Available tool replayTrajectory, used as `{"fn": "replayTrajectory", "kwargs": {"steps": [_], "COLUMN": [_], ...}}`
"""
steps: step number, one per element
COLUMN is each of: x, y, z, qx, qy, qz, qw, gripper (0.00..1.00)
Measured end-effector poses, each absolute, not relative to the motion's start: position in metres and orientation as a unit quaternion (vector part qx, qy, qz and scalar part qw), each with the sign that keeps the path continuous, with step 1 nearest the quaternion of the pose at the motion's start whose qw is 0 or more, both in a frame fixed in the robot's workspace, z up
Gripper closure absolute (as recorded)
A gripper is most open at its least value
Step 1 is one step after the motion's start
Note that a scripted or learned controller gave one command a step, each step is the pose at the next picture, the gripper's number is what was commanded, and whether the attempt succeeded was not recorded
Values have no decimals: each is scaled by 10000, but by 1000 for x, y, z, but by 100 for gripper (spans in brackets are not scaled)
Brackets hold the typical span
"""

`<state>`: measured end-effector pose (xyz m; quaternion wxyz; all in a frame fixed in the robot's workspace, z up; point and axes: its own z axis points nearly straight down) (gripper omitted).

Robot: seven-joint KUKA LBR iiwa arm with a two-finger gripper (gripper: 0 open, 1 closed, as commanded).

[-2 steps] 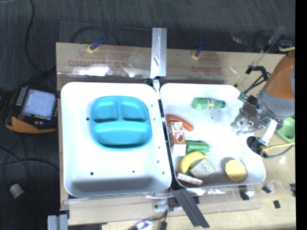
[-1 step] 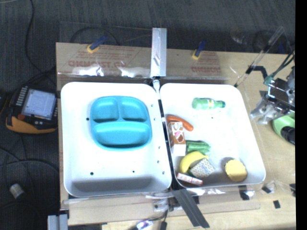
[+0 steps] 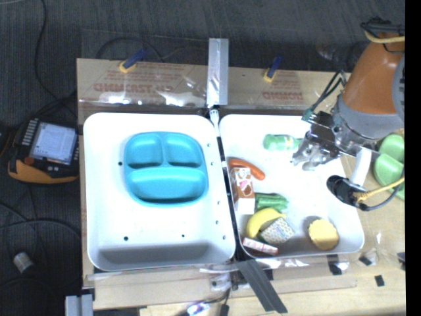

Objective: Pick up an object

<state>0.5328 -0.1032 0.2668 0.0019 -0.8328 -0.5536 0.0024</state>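
Two white bins (image 3: 99, 196) side by side, one blue tray (image 3: 164, 165) in the left, and about seven small items (image 3: 266, 219) in the right

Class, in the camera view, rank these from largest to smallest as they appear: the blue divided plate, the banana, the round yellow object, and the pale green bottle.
1. blue divided plate, clearly largest
2. banana
3. round yellow object
4. pale green bottle
The last three look close in size, so their order is uncertain.

Wooden bench (image 3: 154, 78), 2 shallow white bins side by side, left bin (image 3: 99, 196), right bin (image 3: 296, 196)
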Motion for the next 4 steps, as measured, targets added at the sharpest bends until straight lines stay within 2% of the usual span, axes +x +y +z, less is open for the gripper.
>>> {"fn": "replayTrajectory", "kwargs": {"steps": [1, 2, 3, 4], "x": [533, 483, 486, 489], "y": [-103, -98, -131, -129], "z": [267, 166, 88, 90], "qx": [-8328, -8680, -8603, -7231], "qy": [-5535, -4966, -5098, -6907], "qz": [22, 29, -31, -36], "qw": [20, 31, 1, -79], "gripper": [0, 0, 0, 0]}}
